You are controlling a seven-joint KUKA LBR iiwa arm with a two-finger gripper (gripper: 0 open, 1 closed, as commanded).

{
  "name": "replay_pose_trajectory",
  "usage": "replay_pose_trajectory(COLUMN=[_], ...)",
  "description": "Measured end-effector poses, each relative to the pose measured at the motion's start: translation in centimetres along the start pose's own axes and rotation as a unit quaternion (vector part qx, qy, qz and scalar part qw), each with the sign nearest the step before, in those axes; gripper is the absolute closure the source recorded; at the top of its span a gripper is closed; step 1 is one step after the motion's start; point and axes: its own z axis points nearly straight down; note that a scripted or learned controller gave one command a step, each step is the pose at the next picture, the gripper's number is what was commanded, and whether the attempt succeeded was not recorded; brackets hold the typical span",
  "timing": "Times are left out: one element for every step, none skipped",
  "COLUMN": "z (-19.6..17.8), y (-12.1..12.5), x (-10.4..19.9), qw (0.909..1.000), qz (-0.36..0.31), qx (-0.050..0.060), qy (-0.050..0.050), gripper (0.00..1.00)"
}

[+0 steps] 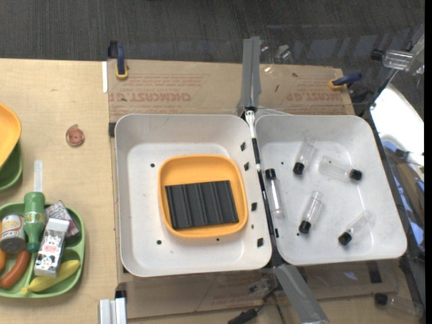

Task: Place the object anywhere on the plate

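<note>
An orange-yellow plate (201, 165) lies in the middle of the left white bin (135, 201). A dark grey ribbed rectangular object (202, 204) rests flat on the plate, covering its front half and reaching almost to its front rim. In the right white bin (385, 241) lie several clear tubes with black caps, such as one tube (309, 212) near the centre and another tube (273, 189) along the divider between the bins.
A green tray (67, 279) of toy food and bottles sits on the wooden table at the front left. A yellow dish (7, 137) stands at the left edge, and a small pink disc (75, 136) is nearby. Clamps (120, 65) hold the cardboard behind the bins.
</note>
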Motion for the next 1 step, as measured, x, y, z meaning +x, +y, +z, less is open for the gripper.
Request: replay_pose_trajectory(z=[-0.01], y=[-0.01], x=[-0.01], qw=[1.0000], qz=[0.000], qx=[0.000], qy=[0.000], gripper=[0.00])
